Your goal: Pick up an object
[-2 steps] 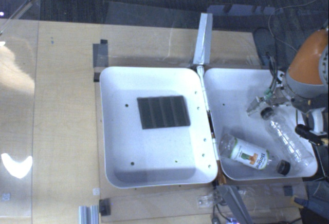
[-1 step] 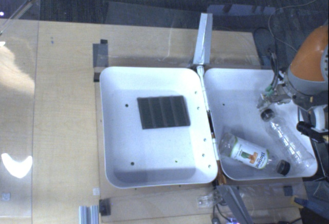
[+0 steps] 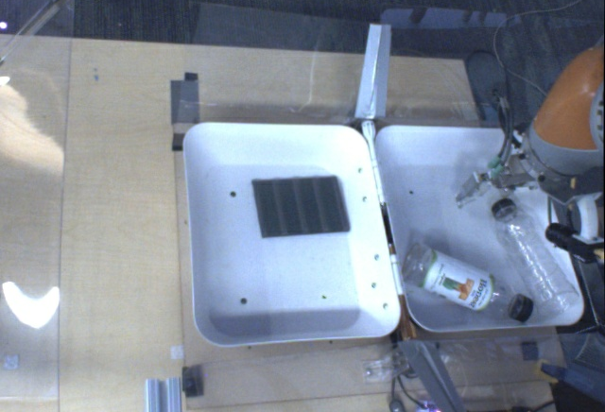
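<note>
In the right bin (image 3: pixel 425 155), near its front wall, a small bottle with a white label and a black cap (image 3: pixel 461 283) lies on its side, and just right of it a clear plastic bottle (image 3: pixel 534 259) lies slanting toward the bin's front right corner. Behind both bottles, over the same bin's right part, the gripper (image 3: pixel 482 181) points left with nothing visible between its fingers, though how far they are open I cannot tell. Left of the right bin and touching it, the left bin (image 3: pixel 217 287) holds a dark ribbed rectangular pad (image 3: pixel 301 206) lying flat near its middle.
</note>
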### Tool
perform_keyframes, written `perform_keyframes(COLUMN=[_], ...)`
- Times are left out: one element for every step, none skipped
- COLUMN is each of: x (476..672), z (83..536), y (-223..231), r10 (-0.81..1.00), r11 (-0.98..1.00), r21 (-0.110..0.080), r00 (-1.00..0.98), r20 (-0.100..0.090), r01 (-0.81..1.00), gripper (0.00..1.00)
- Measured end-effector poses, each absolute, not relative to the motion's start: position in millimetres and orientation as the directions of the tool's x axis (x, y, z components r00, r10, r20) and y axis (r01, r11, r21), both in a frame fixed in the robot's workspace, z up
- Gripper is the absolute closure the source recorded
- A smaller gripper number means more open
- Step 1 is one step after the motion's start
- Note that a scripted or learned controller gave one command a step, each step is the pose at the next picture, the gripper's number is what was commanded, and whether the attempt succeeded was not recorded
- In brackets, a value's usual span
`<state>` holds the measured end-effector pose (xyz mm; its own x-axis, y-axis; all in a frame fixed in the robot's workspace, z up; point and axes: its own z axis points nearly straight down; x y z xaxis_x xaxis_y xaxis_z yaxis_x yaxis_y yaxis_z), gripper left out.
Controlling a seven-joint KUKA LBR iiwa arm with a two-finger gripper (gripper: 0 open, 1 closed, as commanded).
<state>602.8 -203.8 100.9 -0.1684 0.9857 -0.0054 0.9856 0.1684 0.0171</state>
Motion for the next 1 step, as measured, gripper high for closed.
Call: perform_keyframes(x=[605.3], z=[112.8], y=[-202.7], r10=[0.985], r11=[0.170], r21=[0.024], r00=[-0.170], r20=[-0.008], r01=[0.985], gripper=[1.00])
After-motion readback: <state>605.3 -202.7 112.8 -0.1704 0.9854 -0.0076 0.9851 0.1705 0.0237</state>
